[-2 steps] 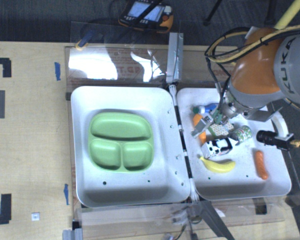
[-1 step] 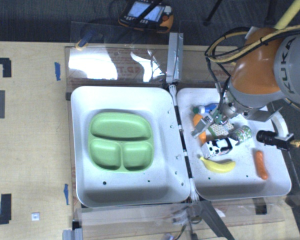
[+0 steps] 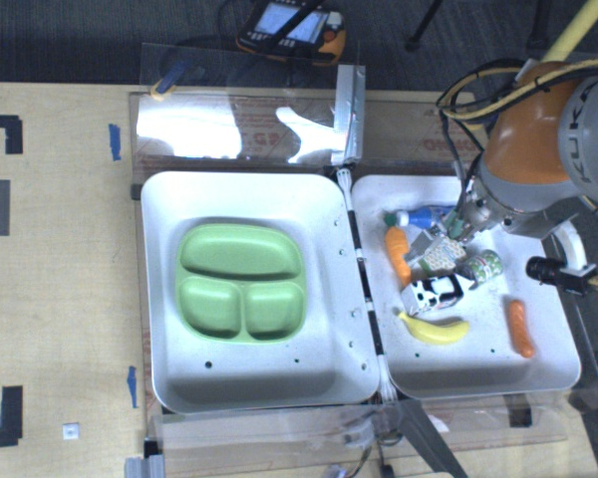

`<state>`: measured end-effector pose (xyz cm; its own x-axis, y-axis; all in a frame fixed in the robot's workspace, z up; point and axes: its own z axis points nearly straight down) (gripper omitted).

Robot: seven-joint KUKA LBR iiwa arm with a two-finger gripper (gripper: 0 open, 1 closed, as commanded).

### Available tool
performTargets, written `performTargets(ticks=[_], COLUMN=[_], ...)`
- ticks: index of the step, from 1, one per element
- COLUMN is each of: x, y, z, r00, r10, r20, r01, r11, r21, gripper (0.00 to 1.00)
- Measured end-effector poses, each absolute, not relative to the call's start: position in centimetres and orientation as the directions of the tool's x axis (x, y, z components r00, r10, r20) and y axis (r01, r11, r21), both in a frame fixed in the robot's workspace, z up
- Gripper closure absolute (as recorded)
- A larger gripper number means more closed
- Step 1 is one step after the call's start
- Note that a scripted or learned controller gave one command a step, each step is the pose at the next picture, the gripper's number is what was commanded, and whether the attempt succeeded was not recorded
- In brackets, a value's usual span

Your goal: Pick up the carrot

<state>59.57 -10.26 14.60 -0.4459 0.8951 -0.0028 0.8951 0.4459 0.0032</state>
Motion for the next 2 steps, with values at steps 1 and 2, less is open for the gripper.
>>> performTargets(ticks=[1, 2], x=[56.2, 63.2], y=[-6.3, -7.0], z=[18.5, 18.5], r00=[-0.313, -0.376], r10=[0.95, 0.927], r20=[0.001, -0.002], r01=[0.95, 0.927], r11=[0.313, 0.376], r21=[0.0, 0.003], gripper=[0.0, 0.0])
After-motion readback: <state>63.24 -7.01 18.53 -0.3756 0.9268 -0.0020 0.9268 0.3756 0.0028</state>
